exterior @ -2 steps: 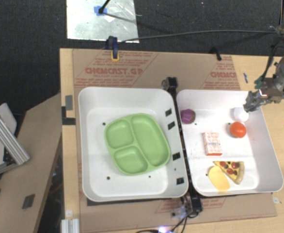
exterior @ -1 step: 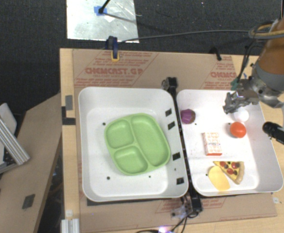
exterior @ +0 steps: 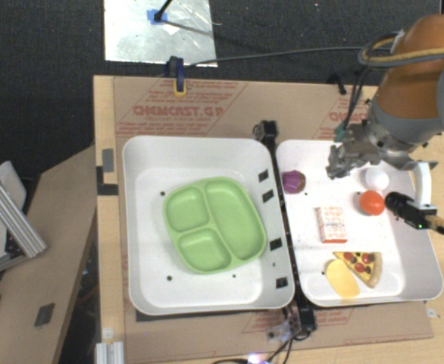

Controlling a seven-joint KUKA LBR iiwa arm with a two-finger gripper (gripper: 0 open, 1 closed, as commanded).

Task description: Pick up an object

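You have a bench (exterior: pixel 229 101) surfaced in brown board printed with red lettering. Two shallow white bins sit directly on it, side by side and touching along a dark central join. You will find the left bin (exterior: pixel 142 203) nearer the middle of the bench and the right bin (exterior: pixel 419 279) reaching close to its right edge. A blue and yellow clamp (exterior: pixel 176 76) grips the far edge of the bench. A grey tag (exterior: pixel 107 158) lies on the board just left of the left bin. Dark clips (exterior: pixel 267 130) sit at the far end of the join between the bins.
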